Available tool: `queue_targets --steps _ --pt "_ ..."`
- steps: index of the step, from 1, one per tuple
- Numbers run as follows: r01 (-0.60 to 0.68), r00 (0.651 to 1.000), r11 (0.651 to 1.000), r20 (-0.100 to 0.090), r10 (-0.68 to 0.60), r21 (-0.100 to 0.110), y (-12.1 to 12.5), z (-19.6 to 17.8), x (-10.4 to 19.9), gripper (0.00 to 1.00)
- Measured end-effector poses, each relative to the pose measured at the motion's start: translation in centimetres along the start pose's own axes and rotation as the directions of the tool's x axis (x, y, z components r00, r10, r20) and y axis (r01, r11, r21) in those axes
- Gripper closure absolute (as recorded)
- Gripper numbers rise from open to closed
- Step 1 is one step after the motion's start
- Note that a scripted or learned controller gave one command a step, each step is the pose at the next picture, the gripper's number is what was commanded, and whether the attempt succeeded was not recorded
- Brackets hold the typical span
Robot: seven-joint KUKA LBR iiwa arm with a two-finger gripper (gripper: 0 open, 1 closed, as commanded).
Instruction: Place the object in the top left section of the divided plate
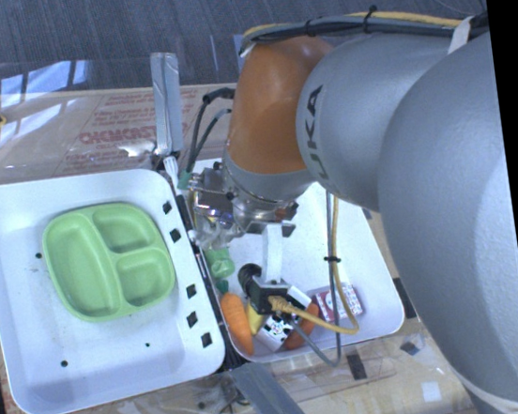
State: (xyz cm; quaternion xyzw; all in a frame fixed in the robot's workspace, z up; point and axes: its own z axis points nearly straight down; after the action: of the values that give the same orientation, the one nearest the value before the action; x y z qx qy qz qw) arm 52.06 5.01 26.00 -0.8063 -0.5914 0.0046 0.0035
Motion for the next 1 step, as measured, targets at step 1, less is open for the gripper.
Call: queue_targets --steps 1 --pt "0.128 0.992 0.992 -0.001 -0.128 -0.004 2.3 3.12 2.39 1.0"
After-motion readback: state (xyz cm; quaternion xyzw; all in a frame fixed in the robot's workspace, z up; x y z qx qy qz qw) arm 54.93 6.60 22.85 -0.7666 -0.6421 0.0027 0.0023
